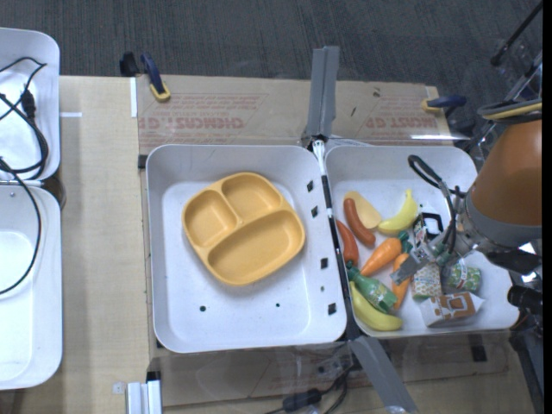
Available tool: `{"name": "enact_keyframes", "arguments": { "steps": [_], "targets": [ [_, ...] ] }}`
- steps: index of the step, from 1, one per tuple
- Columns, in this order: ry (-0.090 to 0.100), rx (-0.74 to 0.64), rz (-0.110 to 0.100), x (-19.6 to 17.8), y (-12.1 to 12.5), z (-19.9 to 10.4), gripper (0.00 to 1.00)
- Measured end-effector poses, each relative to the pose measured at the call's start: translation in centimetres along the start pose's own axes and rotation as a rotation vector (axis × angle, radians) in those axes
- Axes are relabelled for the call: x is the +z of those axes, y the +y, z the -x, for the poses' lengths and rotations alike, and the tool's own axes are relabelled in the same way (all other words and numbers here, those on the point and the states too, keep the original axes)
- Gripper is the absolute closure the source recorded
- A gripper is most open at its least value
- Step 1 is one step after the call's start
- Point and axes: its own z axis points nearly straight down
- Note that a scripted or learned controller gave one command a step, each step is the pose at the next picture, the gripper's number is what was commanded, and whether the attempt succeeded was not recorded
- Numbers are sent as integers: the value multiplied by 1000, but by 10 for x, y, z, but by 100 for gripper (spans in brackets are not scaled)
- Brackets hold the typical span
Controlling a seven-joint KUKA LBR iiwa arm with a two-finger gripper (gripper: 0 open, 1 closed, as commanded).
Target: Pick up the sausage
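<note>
The sausage point(359, 221) lies in the right bin point(492, 322), beside a carrot point(381, 255) and a banana point(400, 215). The claw point(420, 253) hangs over the toys just right of it; whether it grips anything, I cannot tell. Cardboard point(224, 110) on the surface point(95, 231) shows mirrored red lettering, unreadable.

The sausage point(359, 220) is hemmed by a second sausage point(347, 241) to its left and a carrot point(380, 256) below, with open bin floor point(379, 182) above it
</note>
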Motion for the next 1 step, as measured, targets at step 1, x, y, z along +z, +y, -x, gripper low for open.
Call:
{"name": "enact_keyframes", "arguments": {
  "steps": [1],
  "targets": [
    [-2, 114, 2, -16, 32, -63, 0]
  ]
}}
